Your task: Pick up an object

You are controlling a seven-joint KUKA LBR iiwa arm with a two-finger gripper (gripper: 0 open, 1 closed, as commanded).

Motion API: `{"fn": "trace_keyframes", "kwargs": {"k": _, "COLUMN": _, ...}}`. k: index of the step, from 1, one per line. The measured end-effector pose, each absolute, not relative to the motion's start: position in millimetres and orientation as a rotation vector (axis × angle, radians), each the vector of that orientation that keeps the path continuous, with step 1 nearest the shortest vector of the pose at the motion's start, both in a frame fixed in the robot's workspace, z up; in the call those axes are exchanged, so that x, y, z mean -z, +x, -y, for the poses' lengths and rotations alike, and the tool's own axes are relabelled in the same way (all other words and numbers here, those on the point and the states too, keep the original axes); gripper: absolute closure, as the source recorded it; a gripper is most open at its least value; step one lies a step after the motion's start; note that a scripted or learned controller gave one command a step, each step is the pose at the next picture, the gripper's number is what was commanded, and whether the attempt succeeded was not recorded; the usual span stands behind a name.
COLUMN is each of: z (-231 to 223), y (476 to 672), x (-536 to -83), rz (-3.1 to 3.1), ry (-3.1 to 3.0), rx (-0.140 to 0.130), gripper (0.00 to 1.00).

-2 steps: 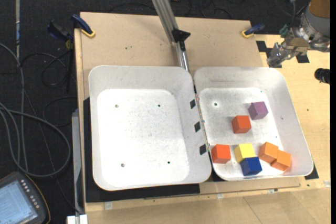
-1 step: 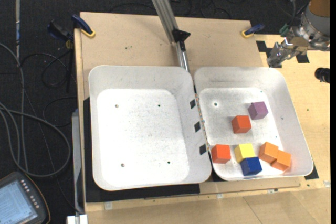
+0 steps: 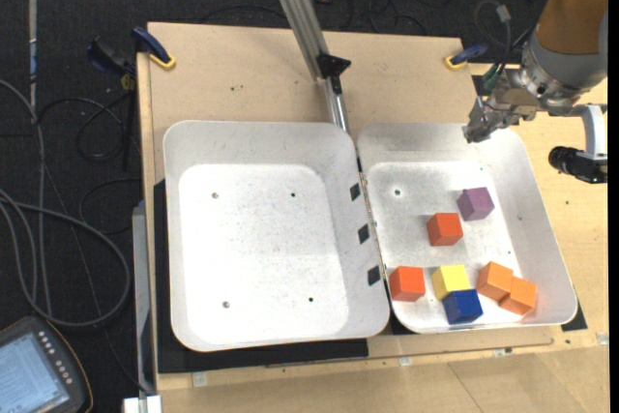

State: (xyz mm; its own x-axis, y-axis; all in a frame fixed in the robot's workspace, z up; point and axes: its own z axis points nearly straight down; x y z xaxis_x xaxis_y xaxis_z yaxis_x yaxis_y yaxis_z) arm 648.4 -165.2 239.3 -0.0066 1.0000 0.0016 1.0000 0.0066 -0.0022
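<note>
Several blocks to choose from: drop gripper (image 3: 477, 132), grip state unreadable, onto lone purple block (image 3: 475, 202), clear of orange block (image 3: 445, 228).

There are two white bins. One bin (image 3: 193, 160) is on the left side of the frame and the other bin (image 3: 522, 169) is on the right side.

There are seven blocks, all in the right bin. Four are orange: one (image 3: 445, 228) in the middle of the bin, one (image 3: 407, 282) at the lower left, and two touching at the lower right (image 3: 495, 280) (image 3: 520, 294). One block is purple (image 3: 475, 202), one is yellow (image 3: 450, 280), and one is blue (image 3: 463, 306).

There is one robot arm (image 3: 571, 5), at the upper right of the frame.
</note>
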Motion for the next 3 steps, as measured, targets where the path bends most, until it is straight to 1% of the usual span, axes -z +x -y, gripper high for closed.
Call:
{"fn": "trace_keyframes", "kwargs": {"k": 1, "z": 125.3, "y": 627.0, "x": -242.8, "rz": 2.227, "ry": -2.213, "rx": 0.0, "gripper": 1.0}}
{"fn": "trace_keyframes", "kwargs": {"k": 2, "z": 82.5, "y": 612.3, "x": -234.9, "rz": 2.227, "ry": -2.212, "rx": -0.001, "gripper": 1.0}}
{"fn": "trace_keyframes", "kwargs": {"k": 3, "z": 29.4, "y": 585.8, "x": -226.6, "rz": 2.228, "ry": -2.21, "rx": -0.001, "gripper": 1.0}}
